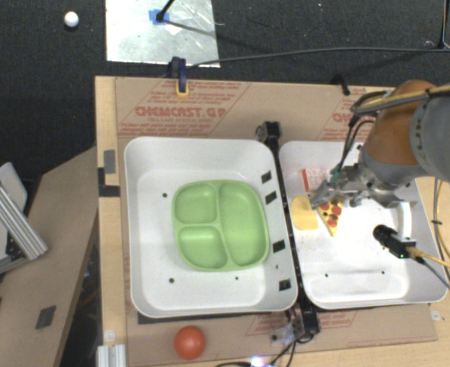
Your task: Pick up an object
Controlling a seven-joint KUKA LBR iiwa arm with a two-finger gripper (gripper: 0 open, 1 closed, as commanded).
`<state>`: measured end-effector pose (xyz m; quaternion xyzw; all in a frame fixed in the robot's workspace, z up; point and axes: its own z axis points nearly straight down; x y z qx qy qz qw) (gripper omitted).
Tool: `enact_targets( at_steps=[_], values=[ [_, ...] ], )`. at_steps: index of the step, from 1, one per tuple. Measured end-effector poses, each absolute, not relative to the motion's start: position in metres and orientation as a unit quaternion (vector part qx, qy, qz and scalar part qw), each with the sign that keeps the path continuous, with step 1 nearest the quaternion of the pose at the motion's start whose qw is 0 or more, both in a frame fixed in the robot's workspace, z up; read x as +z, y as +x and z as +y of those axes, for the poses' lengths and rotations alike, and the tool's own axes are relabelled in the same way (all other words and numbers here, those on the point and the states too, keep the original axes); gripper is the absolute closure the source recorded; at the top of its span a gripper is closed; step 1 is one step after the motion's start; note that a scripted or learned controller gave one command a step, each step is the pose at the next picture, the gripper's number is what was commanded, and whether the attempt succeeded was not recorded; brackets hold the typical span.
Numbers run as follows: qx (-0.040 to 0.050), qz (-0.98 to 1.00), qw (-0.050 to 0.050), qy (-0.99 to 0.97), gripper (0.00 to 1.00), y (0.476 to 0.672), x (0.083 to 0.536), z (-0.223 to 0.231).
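My gripper (338,196) reaches in from the right and hangs low over the left part of the right bin (362,289). Directly under it lies a small pizza-slice toy (332,219) with red dots, partly covered by the gripper. A pale yellow wedge (305,213) sits just left of the gripper, near the bin's left wall. A red and white packet (313,179) lies behind them, toward the bin's back.
The left bin (144,281) holds a green divided plate (219,224). A red ball (189,342) rests on the bench in front of the left bin. The front half of the right bin is bare white floor.
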<state>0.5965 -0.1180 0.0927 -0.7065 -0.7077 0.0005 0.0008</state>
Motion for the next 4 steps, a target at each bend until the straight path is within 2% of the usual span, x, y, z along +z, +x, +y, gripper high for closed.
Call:
enact_targets(
  at_steps=[1, 2, 3, 4],
  values=[
    [-0.0012, -0.707, -0.001, -0.707, 1.00, 0.598, 0.107, -0.118],
    [-0.0014, -0.708, -0.002, -0.706, 1.00, 0.601, 0.150, -0.117],
    [-0.0025, -0.709, -0.004, -0.706, 1.00, 0.600, 0.215, -0.118],
    [-0.0010, -0.709, -0.001, -0.705, 1.00, 0.601, 0.219, -0.118]
  ],
)
